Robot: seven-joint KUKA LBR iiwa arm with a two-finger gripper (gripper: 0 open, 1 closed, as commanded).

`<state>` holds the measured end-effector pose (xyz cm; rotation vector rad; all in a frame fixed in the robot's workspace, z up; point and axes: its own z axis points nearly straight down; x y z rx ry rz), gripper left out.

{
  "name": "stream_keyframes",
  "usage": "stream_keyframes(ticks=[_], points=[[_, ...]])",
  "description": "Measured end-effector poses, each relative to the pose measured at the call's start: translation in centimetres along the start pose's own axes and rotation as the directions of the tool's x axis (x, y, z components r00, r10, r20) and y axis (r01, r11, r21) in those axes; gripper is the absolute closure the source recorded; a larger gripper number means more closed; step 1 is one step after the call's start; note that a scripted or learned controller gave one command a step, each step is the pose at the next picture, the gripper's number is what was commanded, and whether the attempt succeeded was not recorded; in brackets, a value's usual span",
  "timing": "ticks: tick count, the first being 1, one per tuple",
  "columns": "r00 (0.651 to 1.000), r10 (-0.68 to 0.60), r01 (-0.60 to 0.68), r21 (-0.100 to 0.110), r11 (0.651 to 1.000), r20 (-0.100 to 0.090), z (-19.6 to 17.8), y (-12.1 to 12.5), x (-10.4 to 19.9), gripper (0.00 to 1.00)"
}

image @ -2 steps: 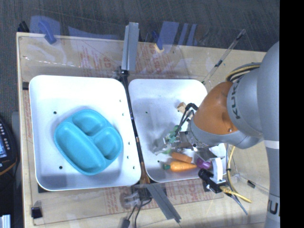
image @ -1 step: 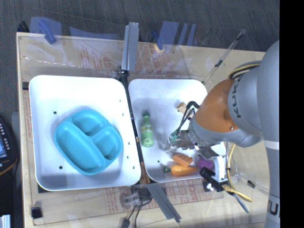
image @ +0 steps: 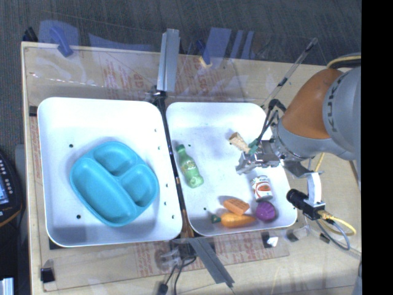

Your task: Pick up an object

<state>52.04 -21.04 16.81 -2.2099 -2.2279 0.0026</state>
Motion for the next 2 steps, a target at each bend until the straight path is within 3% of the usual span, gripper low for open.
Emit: stream_keyframes(ticks=[1, 2], points=[[1.0, 0.0, 0.0, 0.001, 1.0, 0.0, -5.28, 3.16, -0.02, 1.0], [1.0, 0.0, 0.0, 0.002, 1.0, 0.0, -5.26, 3.16, 0.0, 0.0]])
